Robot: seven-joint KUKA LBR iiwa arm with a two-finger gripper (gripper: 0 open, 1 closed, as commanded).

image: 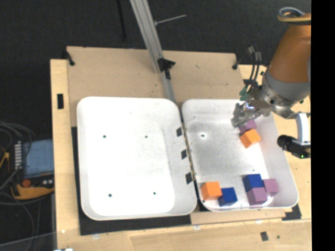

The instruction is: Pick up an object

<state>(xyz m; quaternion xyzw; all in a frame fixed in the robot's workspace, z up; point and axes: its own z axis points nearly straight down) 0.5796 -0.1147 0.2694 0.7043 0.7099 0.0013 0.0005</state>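
My gripper (244,115) hangs over the upper right part of the right bin (220,150). Directly below its tip lie a small purple block (250,124) and an orange block (250,138), touching each other. The gripper's tip is at or just above the purple block. Along the bin's near edge sit an orange block (211,190), a blue block (227,196), a second blue block (253,182) and two purple blocks (257,195) (271,186).
The left bin (131,156) lies beside the right one, with clips on the shared edge (184,153). A slanted metal rail (149,35) rises behind the bins. A cable and a black fitting (293,144) sit at the right bin's right rim.
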